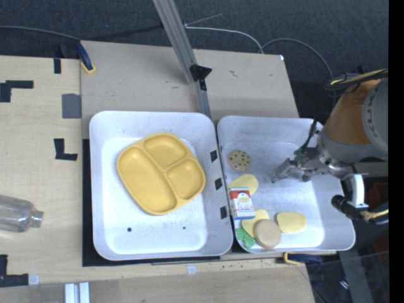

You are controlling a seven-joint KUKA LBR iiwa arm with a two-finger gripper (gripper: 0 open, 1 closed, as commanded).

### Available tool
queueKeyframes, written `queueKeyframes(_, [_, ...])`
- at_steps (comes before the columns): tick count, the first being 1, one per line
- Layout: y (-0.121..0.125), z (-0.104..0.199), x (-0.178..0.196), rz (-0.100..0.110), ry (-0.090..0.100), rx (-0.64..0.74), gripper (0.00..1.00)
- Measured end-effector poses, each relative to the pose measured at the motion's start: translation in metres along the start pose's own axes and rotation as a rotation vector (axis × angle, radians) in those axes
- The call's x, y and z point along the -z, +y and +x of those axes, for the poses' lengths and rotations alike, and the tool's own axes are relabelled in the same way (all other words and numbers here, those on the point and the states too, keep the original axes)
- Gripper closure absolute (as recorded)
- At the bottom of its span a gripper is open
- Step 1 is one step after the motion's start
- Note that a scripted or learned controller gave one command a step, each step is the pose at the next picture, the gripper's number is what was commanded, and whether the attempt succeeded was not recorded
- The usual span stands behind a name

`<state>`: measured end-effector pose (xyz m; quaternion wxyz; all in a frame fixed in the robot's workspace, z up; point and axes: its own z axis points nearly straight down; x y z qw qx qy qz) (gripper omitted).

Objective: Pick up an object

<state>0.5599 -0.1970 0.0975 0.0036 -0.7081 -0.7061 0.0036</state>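
The right bin (271, 131) holds several small items. A brown speckled cookie (238, 160) lies near its left wall. Below it come a pale yellow piece (245, 182) and a red and white carton (241, 203). A tan round piece (267, 233) rests at the front beside another yellow piece (291, 221). My gripper (281, 171) hangs low over the bin's middle, pointing left, to the right of the cookie and the upper yellow piece and apart from both. I see nothing held in it.
A yellow divided plate (161, 172) lies in the left bin (107, 219). A clear bottle (16, 213) lies on the bench at the far left. A metal post (180, 36) slants in from the top above the wall between the bins.
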Motion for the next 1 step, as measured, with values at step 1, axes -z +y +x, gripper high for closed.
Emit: queueKeyframes(1, [0.0032, 0.0022, 0.0045, -0.009, 0.0, 0.004, 0.0])
